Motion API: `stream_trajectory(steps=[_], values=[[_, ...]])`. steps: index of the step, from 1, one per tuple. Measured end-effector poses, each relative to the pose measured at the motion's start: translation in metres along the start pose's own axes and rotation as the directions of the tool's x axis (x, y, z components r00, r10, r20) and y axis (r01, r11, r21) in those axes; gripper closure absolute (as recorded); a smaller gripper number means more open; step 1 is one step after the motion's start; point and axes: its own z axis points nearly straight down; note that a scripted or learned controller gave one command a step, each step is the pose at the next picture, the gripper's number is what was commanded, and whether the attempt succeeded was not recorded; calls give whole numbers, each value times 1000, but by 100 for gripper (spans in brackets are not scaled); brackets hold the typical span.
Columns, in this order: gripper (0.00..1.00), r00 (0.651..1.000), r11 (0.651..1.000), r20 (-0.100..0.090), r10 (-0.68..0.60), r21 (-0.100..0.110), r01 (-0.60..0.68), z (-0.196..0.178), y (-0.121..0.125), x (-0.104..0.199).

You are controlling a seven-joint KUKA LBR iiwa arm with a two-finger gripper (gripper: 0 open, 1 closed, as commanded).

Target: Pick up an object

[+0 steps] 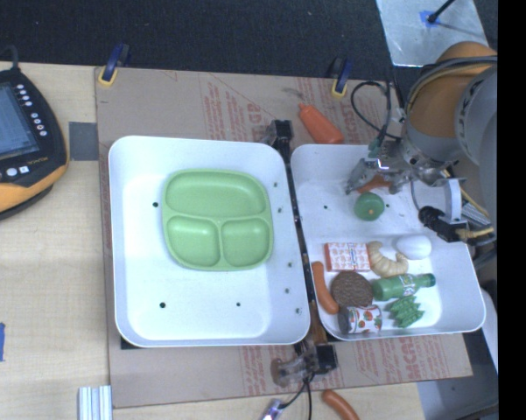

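A: Status on the pick?

B: Not done, far as I can judge. Gripper [374,175] sits low in the right bin [319,169], at abt 12 o'clock of that bin, w/ a green ball [368,206] just below it at its 6 o'clock. There's an orange bit right at the gripper tip, but I can't tell if it's gripped or just lying there. Can't tell if the gripper is released or clenched either, too small and cluttered.

A: So what's left?

B: Basically everything: close on sth, lift it clear. Nothing looks raised off the bin floor.

A: Counts?

B: 2 white bins. Left bin [140,261]: 1 green divided plate [218,219]. Right bin, toward 6 o'clock: 1 red-white packet [347,256], 1 croissant [386,258], 1 white egg [413,247], 1 brown round piece [351,288], 1 green bottle [403,284], 1 small can [361,320], 1 green leafy toy [407,311], 1 sausage [325,287] along the bin's 9 o'clock wall. Plus the green ball.

A: Outside the bins?

B: On the tabletop [44,296]: 1 orange carrot [319,125] at 12 o'clock of the bins, 1 orange piece [341,403] at 6 o'clock, 1 teach pendant [13,147] far at 9 o'clock, 2 clamps at the top edge.
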Motion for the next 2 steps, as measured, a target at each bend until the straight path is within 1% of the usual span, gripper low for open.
stream_trajectory(steps=[1,2], values=[[100,1000,1000,3,-1,-4,2,-11,1,-1],[0,1000,1000,3,-2,-4,2,-11,1,-1]])
